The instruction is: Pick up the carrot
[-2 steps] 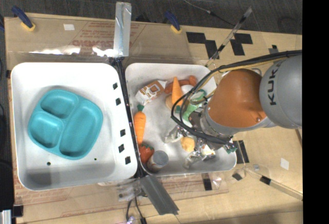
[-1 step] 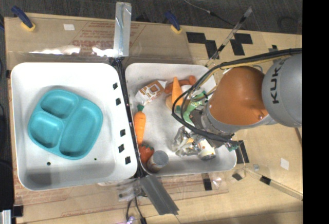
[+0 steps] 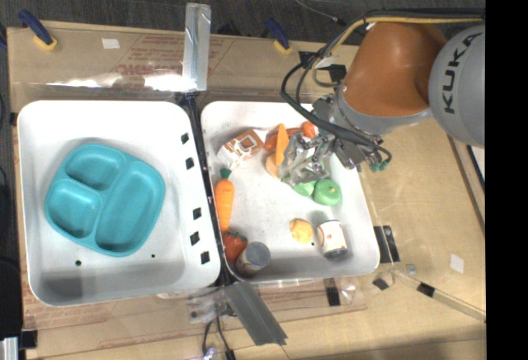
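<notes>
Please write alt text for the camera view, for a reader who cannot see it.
The gripper is low in the right bin among small toy foods, apart from the carrot lying near that bin's left wall. The left bin holds a teal divided plate.

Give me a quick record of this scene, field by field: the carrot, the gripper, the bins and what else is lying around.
carrot: lies by the left wall of the right bin, green top pointing away from the camera
gripper: low over the right bin's middle, apart from the carrot
left bin: holds a teal divided tray
near gripper: green apple-like toy, orange toy
front of right bin: yellow toy, small white can, grey cup
</notes>
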Tool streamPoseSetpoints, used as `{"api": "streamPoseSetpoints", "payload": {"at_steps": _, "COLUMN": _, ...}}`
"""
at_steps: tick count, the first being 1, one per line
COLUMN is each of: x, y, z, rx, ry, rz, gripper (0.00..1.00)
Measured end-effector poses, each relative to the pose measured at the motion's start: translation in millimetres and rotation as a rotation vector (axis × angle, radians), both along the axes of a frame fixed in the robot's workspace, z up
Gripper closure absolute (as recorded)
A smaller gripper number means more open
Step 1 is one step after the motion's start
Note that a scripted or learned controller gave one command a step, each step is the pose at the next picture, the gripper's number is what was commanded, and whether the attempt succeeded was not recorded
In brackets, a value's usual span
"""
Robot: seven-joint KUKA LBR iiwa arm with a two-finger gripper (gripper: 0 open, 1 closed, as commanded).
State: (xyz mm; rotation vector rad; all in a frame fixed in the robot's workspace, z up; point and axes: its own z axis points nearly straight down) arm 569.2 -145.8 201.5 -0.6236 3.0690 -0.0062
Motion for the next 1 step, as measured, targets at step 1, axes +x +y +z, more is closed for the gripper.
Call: {"api": "streamPoseSetpoints", "payload": {"at_steps": 1, "x": 11.2, "y": -64.9, "z": -26.0, "rx": 0.0, "ry": 0.008, "rz": 0.225, "gripper": 1.0}}
